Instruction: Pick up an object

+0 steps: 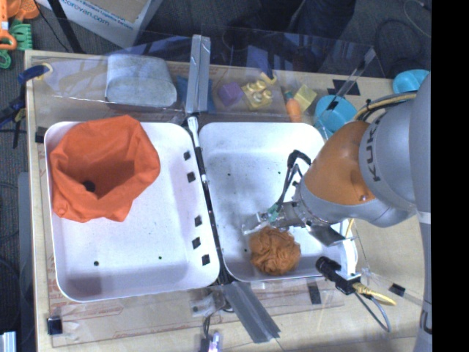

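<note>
A brown fuzzy ball (275, 250) lies near the front of the right bin (234, 160). My gripper (270, 221) hangs just above the ball's top edge, reaching in from the right under the orange-banded wrist. Whether the gripper touches the ball I cannot tell. A crumpled orange cloth (102, 167) fills the back left part of the left bin (146, 255).
Behind the bins sit a grey pad (141, 81), a purple block (230, 94), a yellow toy (258, 92), an orange piece (293, 110) and a blue cup (334, 111). A metal divider (198, 72) runs between the bins.
</note>
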You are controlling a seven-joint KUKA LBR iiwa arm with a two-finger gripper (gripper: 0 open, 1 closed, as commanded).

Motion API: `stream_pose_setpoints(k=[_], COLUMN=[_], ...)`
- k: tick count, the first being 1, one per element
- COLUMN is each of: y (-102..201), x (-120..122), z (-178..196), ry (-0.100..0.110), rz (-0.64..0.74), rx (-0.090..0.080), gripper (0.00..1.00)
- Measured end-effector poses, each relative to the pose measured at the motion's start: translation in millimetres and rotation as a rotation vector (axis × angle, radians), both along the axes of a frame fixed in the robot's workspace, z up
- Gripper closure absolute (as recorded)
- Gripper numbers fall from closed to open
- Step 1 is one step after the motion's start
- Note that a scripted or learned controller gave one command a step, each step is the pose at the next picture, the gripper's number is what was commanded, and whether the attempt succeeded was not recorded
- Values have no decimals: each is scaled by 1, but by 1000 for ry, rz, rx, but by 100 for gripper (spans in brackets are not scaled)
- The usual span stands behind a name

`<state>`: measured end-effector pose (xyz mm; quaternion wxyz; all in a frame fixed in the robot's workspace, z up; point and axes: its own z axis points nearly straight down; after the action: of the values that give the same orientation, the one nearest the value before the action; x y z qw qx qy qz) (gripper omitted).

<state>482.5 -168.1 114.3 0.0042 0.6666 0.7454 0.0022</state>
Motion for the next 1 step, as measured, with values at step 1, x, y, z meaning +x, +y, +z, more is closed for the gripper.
stream_pose_setpoints(k=[1], y=[32], x=[-4], z=[-22], ry=[8], rz=[34], rx=[2], gripper=[0])
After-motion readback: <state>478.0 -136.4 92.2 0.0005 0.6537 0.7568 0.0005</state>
